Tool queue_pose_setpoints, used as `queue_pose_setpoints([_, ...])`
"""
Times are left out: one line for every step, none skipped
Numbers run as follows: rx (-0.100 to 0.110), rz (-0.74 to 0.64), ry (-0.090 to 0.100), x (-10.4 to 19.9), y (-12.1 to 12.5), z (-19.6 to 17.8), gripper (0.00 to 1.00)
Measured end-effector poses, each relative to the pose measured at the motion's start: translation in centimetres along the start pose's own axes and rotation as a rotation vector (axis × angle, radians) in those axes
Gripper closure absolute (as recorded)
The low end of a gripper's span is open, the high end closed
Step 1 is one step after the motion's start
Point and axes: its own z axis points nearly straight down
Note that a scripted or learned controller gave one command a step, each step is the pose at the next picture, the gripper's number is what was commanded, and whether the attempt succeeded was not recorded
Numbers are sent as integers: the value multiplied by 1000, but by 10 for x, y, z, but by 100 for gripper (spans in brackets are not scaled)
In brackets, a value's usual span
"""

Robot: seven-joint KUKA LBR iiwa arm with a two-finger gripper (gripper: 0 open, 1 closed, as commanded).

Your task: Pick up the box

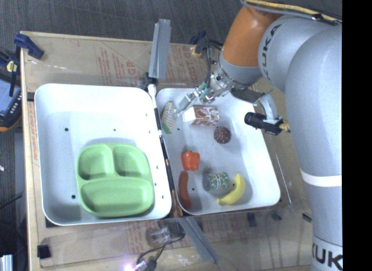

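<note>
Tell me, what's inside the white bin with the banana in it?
Inside the right bin lie a banana, a can, a red pepper, a sausage, a dark ball, a green packet and the box. The arm covers the far corner.

A green tray [115,178], white bins [52,104], a yellow banana [233,191], a red pepper [190,160] and a brown-and-white patterned box [204,115] are shown.

A robotics lab: a plywood bench [104,60] on dark carpet [87,2] bears 2 clamped white bins [52,107].
</note>
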Motion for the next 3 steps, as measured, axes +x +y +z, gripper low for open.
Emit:
queue_pose_setpoints([1,258,-4,34,-62,101,0])
queue_pose_setpoints([-2,352,-1,20,-12,64,0])
queue_pose_setpoints([-10,286,-5,-2,19,95,0])
